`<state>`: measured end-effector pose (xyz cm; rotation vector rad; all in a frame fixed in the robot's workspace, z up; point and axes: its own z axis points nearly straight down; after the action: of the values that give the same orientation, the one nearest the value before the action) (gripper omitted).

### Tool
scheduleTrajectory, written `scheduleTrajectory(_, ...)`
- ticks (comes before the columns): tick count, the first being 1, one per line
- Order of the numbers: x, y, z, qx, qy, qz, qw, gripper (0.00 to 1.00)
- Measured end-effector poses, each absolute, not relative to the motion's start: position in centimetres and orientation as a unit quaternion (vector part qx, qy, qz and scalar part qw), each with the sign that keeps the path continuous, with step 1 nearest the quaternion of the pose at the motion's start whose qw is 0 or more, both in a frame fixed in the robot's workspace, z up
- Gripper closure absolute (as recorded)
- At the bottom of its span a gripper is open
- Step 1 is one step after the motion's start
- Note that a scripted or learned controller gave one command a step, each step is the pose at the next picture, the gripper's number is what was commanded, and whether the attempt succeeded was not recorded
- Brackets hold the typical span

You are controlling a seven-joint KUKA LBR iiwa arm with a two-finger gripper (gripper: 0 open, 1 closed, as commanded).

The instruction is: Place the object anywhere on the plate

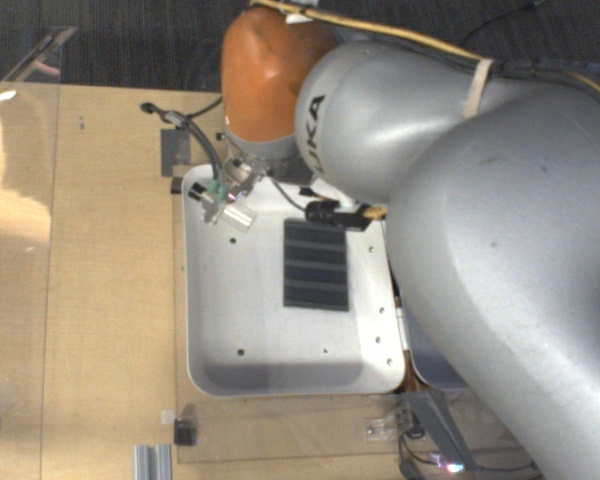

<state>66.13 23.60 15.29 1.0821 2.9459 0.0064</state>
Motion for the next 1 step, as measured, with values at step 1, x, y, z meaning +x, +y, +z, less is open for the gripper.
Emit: scheduleTrajectory(1, 64.03, 22.37, 8.98, 0.226, 0.974, -0.0002, 0.007, 1.00)
